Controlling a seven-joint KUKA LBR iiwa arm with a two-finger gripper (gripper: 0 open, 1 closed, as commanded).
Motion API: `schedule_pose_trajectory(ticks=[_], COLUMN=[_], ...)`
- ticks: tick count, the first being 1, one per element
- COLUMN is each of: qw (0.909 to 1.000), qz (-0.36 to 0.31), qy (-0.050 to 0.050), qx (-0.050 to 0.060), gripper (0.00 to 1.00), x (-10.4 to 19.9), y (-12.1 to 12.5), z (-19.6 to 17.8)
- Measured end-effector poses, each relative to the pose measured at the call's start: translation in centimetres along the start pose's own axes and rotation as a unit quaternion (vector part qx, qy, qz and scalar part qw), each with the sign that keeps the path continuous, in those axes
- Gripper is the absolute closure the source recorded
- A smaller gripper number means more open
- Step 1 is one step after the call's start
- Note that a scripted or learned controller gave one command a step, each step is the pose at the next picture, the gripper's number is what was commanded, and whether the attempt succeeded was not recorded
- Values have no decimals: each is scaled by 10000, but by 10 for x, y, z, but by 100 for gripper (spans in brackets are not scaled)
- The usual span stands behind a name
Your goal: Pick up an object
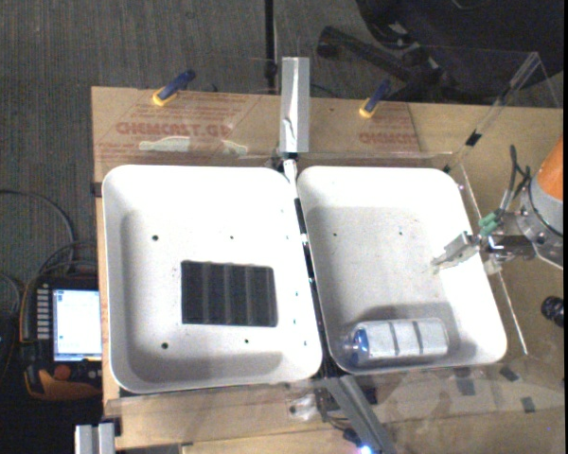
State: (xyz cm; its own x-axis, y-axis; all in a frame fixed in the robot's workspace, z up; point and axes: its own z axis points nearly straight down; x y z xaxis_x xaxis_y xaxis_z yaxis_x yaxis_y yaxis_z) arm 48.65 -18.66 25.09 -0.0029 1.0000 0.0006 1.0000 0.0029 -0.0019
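- While poised at right bin's (398,192) right rim, gripper (454,253): grip state impossible to tell.
- Clear plastic bottle (398,340) lying along near wall, apart.
- Likely approach step; next needs reaching toward bottle.

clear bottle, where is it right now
In the camera view the clear bottle lies on its side in the right bin, along that bin's near edge, below and left of the gripper.

The two shallow white plastic bins (123,253) look smooth and matt. The clear plastic bottle (398,340) appears glossy. The brown cardboard-like bench top (208,126) looks dull.
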Motion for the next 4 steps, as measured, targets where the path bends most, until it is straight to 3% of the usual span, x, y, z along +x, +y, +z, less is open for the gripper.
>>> schedule_pose_trajectory(ticks=[1,2,3,4], qw=[9976,10000,9995,9998], qz=[-692,-85,-303,217], qy=[4,-8,-7,-14], qx=[2,-6,-10,-11], gripper=[0,0,0,0], x=[89,37,38,44], y=[-2,21,-2,25], z=[101,60,-2,-59])
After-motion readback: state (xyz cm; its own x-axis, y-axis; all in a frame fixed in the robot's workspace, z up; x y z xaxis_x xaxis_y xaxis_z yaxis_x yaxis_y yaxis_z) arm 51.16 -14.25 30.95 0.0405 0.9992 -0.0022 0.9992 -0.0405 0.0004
